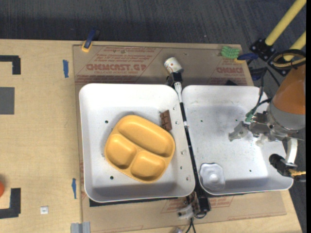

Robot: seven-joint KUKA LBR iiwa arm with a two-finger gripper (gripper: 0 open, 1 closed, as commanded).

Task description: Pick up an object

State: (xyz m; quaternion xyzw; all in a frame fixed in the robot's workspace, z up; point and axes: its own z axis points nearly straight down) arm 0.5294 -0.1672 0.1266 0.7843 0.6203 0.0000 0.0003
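A yellow divided tray [140, 147] is seen upside down in the left bin [92, 130], a small brown block [165, 120] at its 1 o'clock. A clear plastic cup [212, 174] lies at 7 o'clock in the right bin [218, 106]. The gripper [241, 130] hangs at 3 o'clock there; its state cannot be told.

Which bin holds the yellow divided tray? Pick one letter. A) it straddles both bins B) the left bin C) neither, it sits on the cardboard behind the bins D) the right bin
B: the yellow divided tray lies wholly inside the left bin, beside a small brown piece near the divider, while the right bin holds a small clear object at its front-left corner.
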